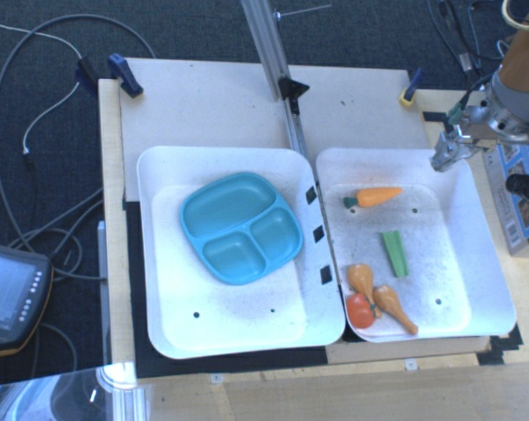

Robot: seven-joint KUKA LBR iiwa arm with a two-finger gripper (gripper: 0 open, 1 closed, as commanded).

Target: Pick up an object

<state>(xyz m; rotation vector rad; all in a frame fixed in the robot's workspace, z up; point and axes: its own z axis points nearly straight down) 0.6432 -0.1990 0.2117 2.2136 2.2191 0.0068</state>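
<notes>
Two shallow white bins sit side by side. The left bin [159,323] holds one glossy blue three-compartment plate [240,226]. The right bin [475,235] holds a toy carrot [378,196], a flat green stick [393,253], two tan drumsticks [382,295] and what may be a tomato [360,310]. The metal gripper [446,154] hangs over the right bin's far corner, gripping nothing, near the carrot.

Grey arm [514,95] (orange band), metallic gripper [446,156]
</notes>
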